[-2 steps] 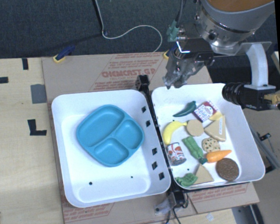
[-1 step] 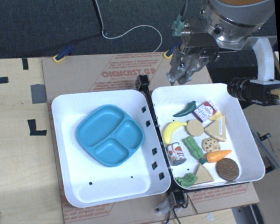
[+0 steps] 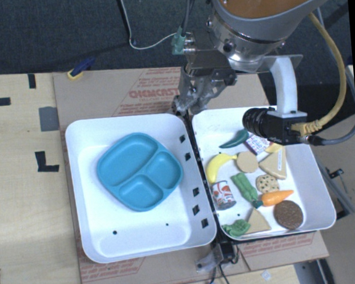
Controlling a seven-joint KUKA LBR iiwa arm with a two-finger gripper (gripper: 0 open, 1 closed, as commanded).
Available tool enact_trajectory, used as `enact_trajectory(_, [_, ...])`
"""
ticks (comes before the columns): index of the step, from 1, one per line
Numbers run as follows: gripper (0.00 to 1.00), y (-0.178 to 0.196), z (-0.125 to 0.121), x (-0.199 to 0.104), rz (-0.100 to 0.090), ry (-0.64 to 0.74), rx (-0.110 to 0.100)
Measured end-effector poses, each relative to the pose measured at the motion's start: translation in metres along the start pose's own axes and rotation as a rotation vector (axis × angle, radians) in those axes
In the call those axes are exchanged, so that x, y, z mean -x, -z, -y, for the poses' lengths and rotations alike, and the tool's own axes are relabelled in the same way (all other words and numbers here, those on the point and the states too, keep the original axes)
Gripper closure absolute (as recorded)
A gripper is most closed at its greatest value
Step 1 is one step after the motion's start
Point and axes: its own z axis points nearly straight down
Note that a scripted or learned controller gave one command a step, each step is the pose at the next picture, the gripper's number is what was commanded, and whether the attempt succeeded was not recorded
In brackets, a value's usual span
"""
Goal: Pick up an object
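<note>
My end effector (image 3: 186, 103) hangs above the rims where the two bins meet, its opening I cannot tell, while the yellow plastic toy banana (image 3: 219, 164) lies in the crowded right white bin (image 3: 317, 188), so a descent may catch neighbouring toys.

A single camera looks down at a slant from above the bench (image 3: 20, 183), near enough that the two white bins fill the middle. The left bin (image 3: 90, 238) sits just beside the right bin (image 3: 320, 218). The arm (image 3: 264, 7) looms closest, above the right bin.
</note>
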Motion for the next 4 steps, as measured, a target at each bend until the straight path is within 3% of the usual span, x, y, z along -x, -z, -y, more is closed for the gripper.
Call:
enact_trajectory(1, [1.00, 0.001, -0.001, -0.055, 0.000, -0.001, 0.003])
enact_trajectory(2, [1.00, -0.186, -0.007, 0.004, 0.008, -0.011, -0.016])
enact_trajectory(3, [1.00, -0.262, 0.000, -0.002, 0.003, -0.006, -0.007])
enact_trajectory(4, [1.00, -0.307, -0.067, -0.050, -0.001, -0.003, 0.002])
